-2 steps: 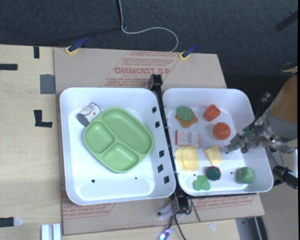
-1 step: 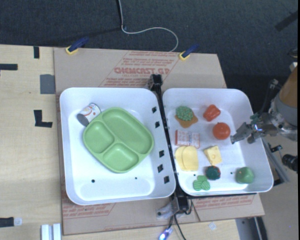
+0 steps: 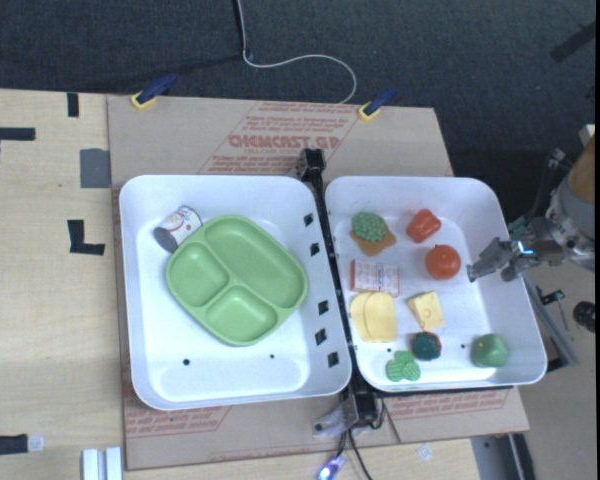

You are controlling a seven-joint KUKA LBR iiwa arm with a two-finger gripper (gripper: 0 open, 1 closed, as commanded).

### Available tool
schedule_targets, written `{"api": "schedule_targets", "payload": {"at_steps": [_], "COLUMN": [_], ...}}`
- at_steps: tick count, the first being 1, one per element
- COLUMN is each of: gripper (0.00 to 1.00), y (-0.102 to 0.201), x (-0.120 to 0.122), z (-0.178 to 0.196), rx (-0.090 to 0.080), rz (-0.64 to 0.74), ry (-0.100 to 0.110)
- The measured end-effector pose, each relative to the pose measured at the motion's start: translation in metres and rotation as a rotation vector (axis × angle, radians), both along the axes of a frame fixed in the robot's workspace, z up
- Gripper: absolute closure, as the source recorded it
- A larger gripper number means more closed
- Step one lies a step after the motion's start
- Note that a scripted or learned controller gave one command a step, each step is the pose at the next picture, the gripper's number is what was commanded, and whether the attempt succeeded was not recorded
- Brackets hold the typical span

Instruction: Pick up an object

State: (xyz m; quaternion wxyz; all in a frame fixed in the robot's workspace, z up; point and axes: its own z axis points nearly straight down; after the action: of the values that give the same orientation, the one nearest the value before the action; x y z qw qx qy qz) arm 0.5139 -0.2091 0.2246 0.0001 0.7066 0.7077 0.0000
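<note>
The right bin (image 3: 480,196) holds several toy foods: a red tomato (image 3: 442,261), a red pepper (image 3: 423,225), a green-topped piece (image 3: 371,232), a striped pink packet (image 3: 372,275), a yellow piece (image 3: 374,317), a cheese wedge (image 3: 427,310), a dark green ball (image 3: 425,346), a green leafy piece (image 3: 402,369) and a green round fruit (image 3: 490,350). My gripper (image 3: 494,266) hangs over this bin's right side, just right of the tomato. It is open, with nothing between its fingers.
In the left bin (image 3: 145,348) lies a green divided plate (image 3: 237,278) with a small white can (image 3: 176,226) on its side at the plate's upper left. Black clips (image 3: 325,258) line the seam between the two bins. A white cable (image 3: 280,63) loops behind them.
</note>
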Motion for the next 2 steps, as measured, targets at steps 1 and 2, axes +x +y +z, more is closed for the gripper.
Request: {"api": "schedule_targets", "payload": {"at_steps": [1,2], "gripper": [1.00,1.00], "y": [0.056,0.102], "x": [0.018,0.046], "z": [0.006,-0.003], "rx": [0.001,0.000], "rz": [0.002,0.004], "ry": [0.001,0.002]}}
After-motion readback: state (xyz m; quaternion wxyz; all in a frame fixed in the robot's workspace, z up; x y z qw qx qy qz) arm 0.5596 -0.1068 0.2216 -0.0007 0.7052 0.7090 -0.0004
